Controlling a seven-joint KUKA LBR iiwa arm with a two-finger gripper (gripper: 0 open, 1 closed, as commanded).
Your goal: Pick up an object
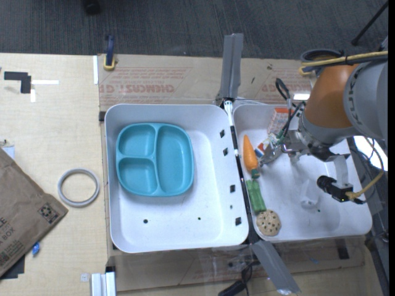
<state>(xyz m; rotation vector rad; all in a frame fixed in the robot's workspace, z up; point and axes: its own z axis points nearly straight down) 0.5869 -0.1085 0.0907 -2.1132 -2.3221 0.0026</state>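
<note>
Two white bins sit side by side on the bench, and the left bin (pixel 123 227) carries a blue divided plate (pixel 154 159) while the right bin (pixel 321 227) holds the small things the task could use. Along the right bin's left wall lie a carrot (pixel 249 152), a green pickle-like piece (pixel 256 195) below it, and a speckled cookie (pixel 268 222) nearest the front corner. The arm (pixel 345 97) reaches in from the right, and its gripper (pixel 276 150) hangs low in the upper part of the right bin, just right of the carrot. Whether its fingers are apart or together cannot be told, since the tips blur into cables and a colourful packet (pixel 278 123) behind them; nothing can be seen held. The relation that matters is this: the carrot lies just to the gripper's left in the view, near but seemingly not touching, with its long axis running from the back of the bin toward the front, almost parallel to the bin wall. A grasp would probably need the fingers to close across that axis, from left and right, and the wall so close on the far side looks likely to crowd one finger. The pickle and cookie lie farther off, toward the front. A ring of tape (pixel 78 186) rests outside the bins.
</note>
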